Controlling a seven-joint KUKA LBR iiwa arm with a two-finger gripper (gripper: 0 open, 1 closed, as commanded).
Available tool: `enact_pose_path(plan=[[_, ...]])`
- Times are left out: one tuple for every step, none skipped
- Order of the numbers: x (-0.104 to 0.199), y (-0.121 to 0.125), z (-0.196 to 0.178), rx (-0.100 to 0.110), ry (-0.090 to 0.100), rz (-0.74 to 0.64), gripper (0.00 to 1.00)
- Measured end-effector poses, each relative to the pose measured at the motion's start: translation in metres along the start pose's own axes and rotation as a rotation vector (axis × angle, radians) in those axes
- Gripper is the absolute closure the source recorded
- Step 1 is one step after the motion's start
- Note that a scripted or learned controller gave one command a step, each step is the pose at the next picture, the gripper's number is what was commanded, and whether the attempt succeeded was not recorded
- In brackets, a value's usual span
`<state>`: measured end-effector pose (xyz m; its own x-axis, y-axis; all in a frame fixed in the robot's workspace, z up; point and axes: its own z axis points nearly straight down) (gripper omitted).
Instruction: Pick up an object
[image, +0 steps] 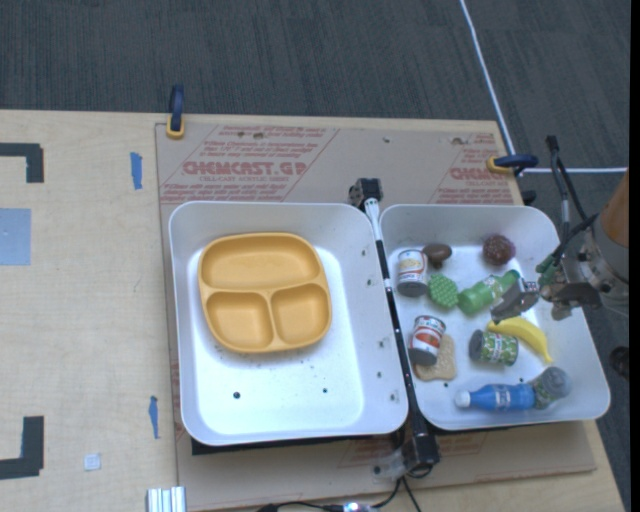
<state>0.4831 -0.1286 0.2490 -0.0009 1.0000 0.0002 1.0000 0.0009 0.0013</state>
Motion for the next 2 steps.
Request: enact_pose_path(plan=[[-0.002, -0.003, 0.115, -0.002, -0.001, 0.001, 0.00], [0.009, 0.003, 0.137, -0.026, -0.013, 0.004, 0.00]])
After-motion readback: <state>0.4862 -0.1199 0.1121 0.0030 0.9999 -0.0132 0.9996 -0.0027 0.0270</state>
